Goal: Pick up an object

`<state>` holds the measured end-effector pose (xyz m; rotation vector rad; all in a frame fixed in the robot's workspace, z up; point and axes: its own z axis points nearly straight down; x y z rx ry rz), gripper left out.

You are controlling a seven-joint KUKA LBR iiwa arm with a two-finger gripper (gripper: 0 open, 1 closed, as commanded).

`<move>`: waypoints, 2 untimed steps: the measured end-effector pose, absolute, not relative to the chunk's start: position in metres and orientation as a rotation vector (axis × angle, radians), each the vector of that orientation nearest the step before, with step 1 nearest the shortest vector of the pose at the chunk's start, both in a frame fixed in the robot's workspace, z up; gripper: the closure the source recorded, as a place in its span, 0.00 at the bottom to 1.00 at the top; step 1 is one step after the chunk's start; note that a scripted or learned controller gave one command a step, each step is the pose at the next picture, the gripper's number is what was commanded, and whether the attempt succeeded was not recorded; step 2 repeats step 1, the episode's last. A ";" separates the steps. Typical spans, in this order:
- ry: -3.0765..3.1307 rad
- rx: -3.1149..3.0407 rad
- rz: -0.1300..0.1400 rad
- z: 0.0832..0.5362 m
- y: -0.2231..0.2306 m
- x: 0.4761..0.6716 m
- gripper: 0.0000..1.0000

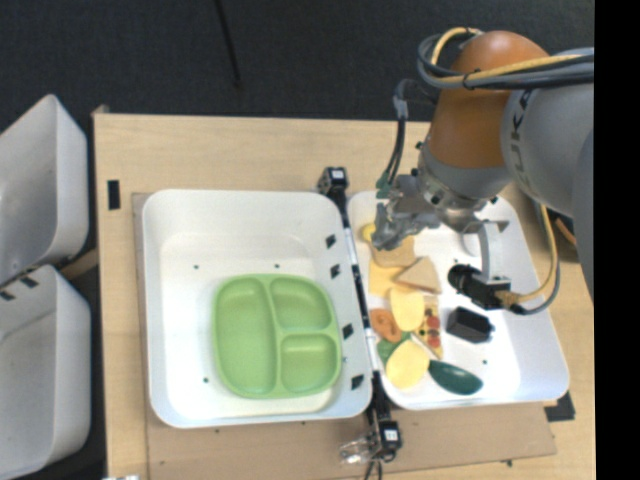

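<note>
Toy food pieces [408, 313] crowd the left side of the right bin [530, 363], none yet lifted. Nearest the camera sit a yellow lemon-shaped piece [406, 364] and a dark green one [455, 377]; beyond them a tan wedge [418, 274] and black blocks [468, 323]. In the left bin [180, 238] lies a green divided tray [277, 347]. Farther back, the gripper [392, 230] hangs low over the pile's far end, beside a tan piece [393, 255]. Whether its jaws are wide, narrow or closed on anything cannot be told. The pick appears still to come: grasp and lift remain.
</note>
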<state>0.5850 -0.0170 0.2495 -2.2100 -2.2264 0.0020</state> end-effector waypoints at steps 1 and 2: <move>-2.225 -2.215 0.005 0.232 0.008 0.574 1.00; -2.225 -2.215 0.005 0.232 0.008 0.574 1.00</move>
